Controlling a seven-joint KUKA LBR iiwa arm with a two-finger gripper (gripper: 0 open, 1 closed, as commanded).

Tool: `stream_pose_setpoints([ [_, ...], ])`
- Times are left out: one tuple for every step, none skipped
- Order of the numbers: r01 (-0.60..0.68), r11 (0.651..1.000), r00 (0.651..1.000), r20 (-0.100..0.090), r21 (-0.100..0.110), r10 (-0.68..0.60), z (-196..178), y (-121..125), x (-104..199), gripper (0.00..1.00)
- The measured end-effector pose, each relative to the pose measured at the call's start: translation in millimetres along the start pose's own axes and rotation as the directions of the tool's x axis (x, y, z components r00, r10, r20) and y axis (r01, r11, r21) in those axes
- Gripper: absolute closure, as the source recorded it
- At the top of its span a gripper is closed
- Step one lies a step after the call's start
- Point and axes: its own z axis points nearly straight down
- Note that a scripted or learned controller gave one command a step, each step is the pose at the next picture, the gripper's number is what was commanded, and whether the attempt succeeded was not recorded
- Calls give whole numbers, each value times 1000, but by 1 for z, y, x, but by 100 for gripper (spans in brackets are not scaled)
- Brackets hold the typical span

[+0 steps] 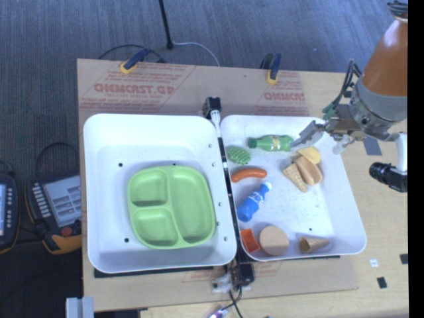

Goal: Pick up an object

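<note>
The right bin (344,204) holds several toy foods. A green bottle (270,142) lies near its far wall, with a green ridged piece (238,155) and an orange sausage (248,174) to its left. A blue bottle (253,202) lies mid-bin. A tan bun with a yellow piece (303,166) sits on the right side. A round tan roll (273,240), an orange piece (248,240) and a cone (313,245) lie along the front wall. My gripper (323,138) hangs open over the bin's far right corner, just above the bun, with nothing between its fingers.
The left bin (106,144) holds a green divided plate (172,206). Two clamps (273,69) hold the cardboard sheet at the bench's far edge. A black clip (212,106) sits where the two bins meet.
</note>
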Motion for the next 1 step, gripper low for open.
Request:
stream_pose_setpoints([
  [-62,998,998,-1,5,62,136,-14,35,0],
])
